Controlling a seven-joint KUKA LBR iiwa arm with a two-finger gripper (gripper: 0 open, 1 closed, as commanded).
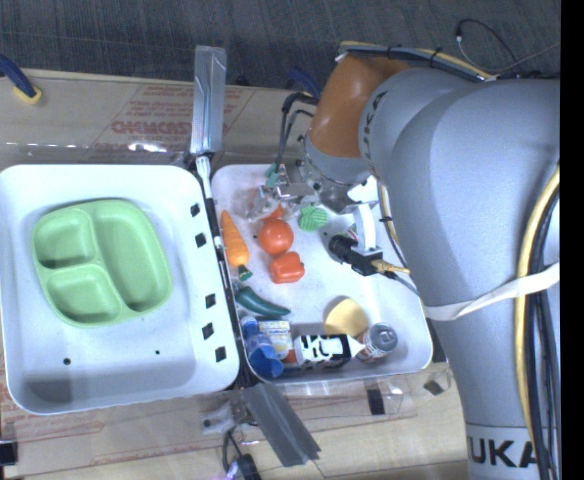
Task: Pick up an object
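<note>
Fingers (284,190) just above tomato (275,236)

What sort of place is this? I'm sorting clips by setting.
Probably a robot lab's grasping bench: a KUKA arm reaches over two white bins, one holding toy food such as a carrot, the other a green tray; clamps and cardboard edge the bench.

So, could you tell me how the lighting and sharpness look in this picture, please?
Camera view: even, soft light; faint shadow in the left bin at its lower corner; glare on the can top; toys such as the carrot slightly soft; the arm looms large.
</note>
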